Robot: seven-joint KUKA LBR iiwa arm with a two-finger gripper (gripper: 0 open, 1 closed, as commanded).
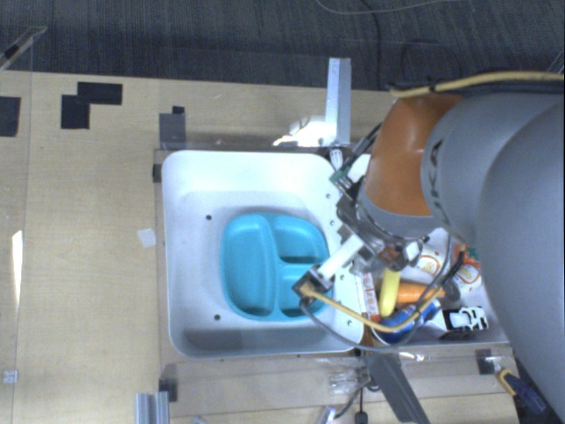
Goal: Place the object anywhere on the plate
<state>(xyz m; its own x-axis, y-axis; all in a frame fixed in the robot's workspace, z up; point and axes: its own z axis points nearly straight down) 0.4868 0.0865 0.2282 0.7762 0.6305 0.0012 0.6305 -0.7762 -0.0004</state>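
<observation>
Plate (265,263), blue and divided, lies in the left white bin (190,237) at centre frame. Grey arm (494,193) covers the right bin (433,338), gripper (391,256) over a yellow object (388,291) and an orange object (411,292) at lower right; its open or closed state cannot be told.
</observation>
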